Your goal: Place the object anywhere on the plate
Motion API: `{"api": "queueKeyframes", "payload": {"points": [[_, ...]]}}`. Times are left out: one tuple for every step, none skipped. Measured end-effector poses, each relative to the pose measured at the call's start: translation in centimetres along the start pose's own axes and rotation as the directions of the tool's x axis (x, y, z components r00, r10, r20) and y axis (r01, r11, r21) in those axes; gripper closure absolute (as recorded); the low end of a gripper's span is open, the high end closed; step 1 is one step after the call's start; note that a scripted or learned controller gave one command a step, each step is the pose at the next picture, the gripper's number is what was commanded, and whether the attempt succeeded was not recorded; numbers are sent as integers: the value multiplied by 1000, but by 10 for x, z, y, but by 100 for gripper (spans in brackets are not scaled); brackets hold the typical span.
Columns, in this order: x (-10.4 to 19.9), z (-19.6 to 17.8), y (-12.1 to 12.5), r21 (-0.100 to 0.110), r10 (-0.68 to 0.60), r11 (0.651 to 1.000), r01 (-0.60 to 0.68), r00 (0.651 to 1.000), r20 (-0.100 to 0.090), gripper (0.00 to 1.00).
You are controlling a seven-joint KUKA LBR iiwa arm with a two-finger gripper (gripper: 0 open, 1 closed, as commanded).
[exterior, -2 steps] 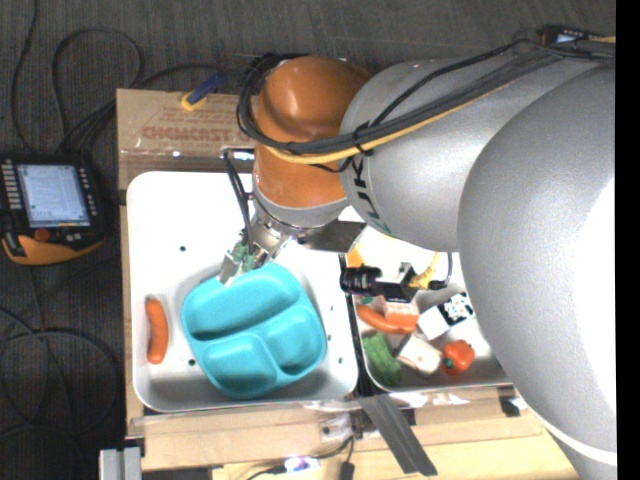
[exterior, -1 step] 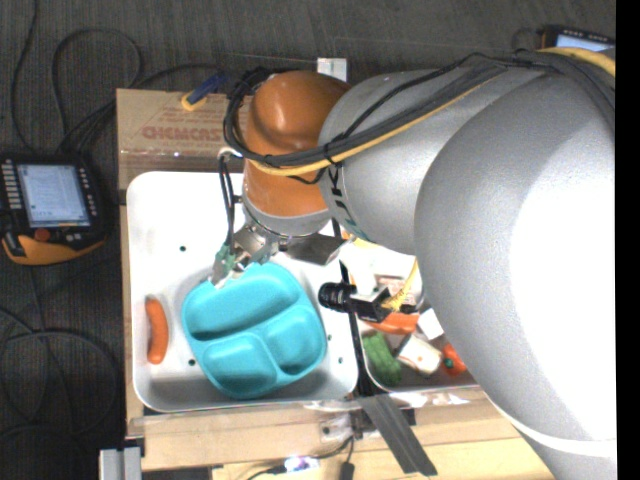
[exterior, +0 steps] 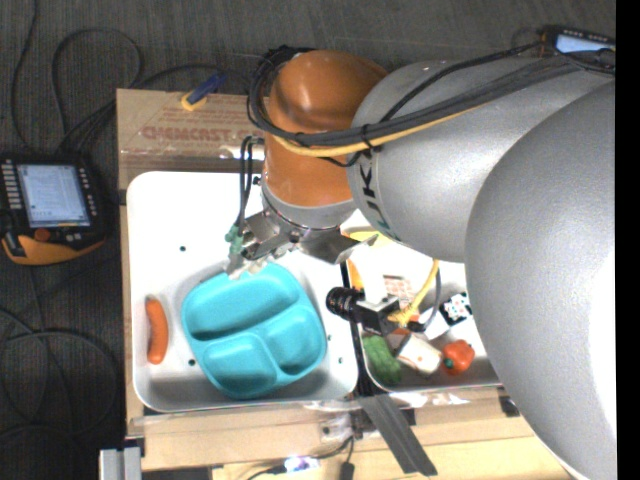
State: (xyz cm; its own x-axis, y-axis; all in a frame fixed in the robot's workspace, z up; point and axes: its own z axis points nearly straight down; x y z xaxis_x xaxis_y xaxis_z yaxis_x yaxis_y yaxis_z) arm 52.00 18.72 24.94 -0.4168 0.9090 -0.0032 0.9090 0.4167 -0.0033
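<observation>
A teal plate (exterior: 255,333) with three compartments lies in the left white bin (exterior: 170,218), toward its front right. My gripper (exterior: 243,256) hangs over the plate's far left rim, below the orange wrist band (exterior: 310,118). The wrist covers most of it, and I cannot make out whether anything is held. An orange sausage-shaped object (exterior: 155,328) lies on the bin floor left of the plate, apart from it.
The right bin (exterior: 440,383) holds several small items, among them a green piece (exterior: 380,358) and a red tomato-like piece (exterior: 457,356). The grey arm (exterior: 520,198) covers most of that bin. A cardboard box (exterior: 180,128) sits behind the left bin. A teach pendant (exterior: 45,203) lies at the far left.
</observation>
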Motion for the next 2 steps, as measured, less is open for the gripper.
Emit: {"api": "queueKeyframes", "payload": {"points": [[-116, 28, 73, 1, 36, 999, -36, 999, 0, 100], [-108, 13, 81, -1, -52, 999, 52, 999, 1, 100]]}}
